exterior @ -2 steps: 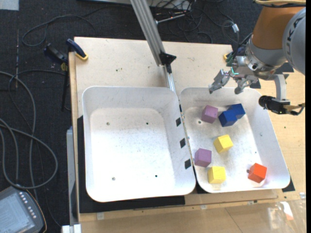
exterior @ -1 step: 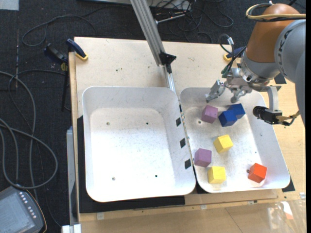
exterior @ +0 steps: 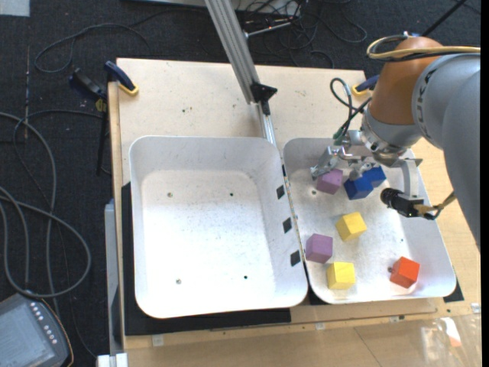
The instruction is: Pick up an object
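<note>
Jaws [exterior: 341,161] hover at purple cube [exterior: 330,180], blue cube [exterior: 364,183].

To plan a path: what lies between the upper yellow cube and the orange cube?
In the camera view, only bare white floor of the right bin lies between the upper yellow cube and the orange cube.

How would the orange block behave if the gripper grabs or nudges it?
The orange block looks like a rigid cube with flat faces, so it should probably slide or tip rather than roll. It seems small, likely light. It sits near the right bin's curved corner, so a push might wedge it against the wall. The gripper is over by the blue block.
</note>
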`<act>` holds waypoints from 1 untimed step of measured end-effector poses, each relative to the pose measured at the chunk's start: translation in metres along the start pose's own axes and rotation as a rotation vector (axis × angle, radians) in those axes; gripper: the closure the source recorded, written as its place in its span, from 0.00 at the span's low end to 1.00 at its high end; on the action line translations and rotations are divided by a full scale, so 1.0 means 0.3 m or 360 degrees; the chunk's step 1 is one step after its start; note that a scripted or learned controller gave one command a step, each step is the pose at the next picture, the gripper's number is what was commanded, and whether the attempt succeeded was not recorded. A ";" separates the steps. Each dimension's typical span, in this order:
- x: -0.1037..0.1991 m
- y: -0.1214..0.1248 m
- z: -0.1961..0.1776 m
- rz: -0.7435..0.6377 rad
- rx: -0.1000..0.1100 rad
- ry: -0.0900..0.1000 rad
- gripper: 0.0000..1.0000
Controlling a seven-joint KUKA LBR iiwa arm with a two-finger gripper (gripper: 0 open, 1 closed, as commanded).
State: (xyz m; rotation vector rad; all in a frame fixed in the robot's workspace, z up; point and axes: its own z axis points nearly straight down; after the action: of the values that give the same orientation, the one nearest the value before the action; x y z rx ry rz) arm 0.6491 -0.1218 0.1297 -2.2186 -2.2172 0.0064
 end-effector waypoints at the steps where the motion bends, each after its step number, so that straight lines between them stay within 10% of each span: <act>1: -0.001 0.008 0.048 0.0000 -0.0020 -0.0004 0.00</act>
State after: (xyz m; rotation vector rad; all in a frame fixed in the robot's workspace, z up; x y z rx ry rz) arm 0.6514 -0.1222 0.1154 -2.2259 -2.2249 -0.0051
